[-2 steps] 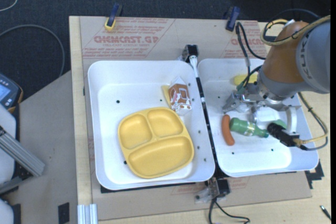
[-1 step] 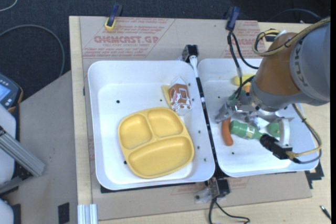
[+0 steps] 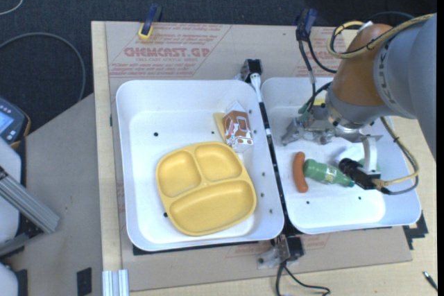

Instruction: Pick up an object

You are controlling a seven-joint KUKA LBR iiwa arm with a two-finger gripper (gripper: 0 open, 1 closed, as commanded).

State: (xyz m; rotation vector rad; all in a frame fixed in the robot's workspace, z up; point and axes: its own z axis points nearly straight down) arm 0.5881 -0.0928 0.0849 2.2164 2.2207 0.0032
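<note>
In the right bin lie an orange-red sausage and a green bottle with a dark cap, side by side near the bin's middle. My gripper hangs over the bin's back left part, just behind the sausage and bottle. Its grey fingers are spread open with nothing between them. The arm's orange band and grey body cover the back right of this bin. In the left bin sit a yellow divided plate and a small snack packet.
A black divider edge runs between the two bins. Clamps and cables sit at the board's back edge. A cable loops from the arm over the right bin's right side.
</note>
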